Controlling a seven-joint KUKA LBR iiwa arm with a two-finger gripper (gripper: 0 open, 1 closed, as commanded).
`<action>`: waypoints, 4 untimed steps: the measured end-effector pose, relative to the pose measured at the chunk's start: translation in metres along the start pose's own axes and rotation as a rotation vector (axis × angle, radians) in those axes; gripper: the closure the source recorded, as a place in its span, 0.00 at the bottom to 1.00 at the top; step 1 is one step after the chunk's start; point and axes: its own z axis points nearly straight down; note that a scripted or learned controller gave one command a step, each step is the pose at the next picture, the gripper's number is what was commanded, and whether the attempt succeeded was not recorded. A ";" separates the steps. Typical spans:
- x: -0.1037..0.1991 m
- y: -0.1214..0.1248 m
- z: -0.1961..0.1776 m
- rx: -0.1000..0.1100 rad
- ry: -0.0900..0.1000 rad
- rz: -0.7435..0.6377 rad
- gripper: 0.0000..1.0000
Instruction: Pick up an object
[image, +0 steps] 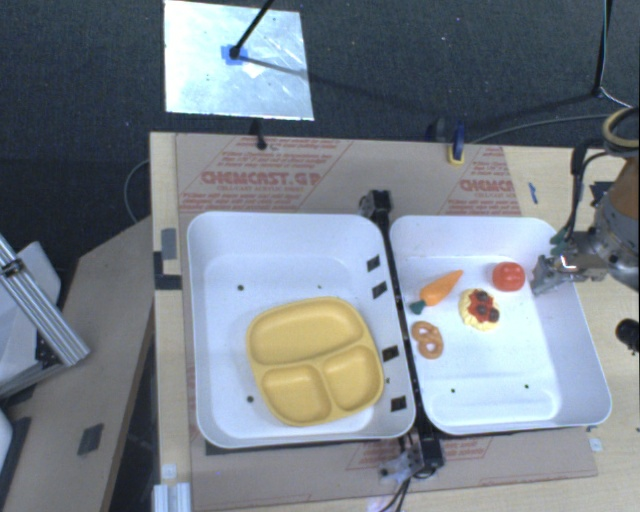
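Two white bins (300, 235) on cardboard-covered bench (290, 170), dark carpet (80, 90) behind, gripper (548, 275) grip unclear

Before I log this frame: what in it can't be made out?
- Gripper, camera view: small and blurred at the right bin's edge; its state is unreadable.
- Arm: cut off by the right frame edge.
- Yellow item with dark red topping: too small to identify.

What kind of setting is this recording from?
Probably a robotics lab bench: two white bins on a protective board, toy food such as a carrot and tomato, loose cables, and the gripper at the right bin's edge.
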 end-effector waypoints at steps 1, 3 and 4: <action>0.045 0.018 0.011 0.002 0.003 -0.004 1.00; 0.149 0.058 0.029 0.002 0.003 -0.005 1.00; 0.202 0.077 0.013 0.000 0.004 -0.005 1.00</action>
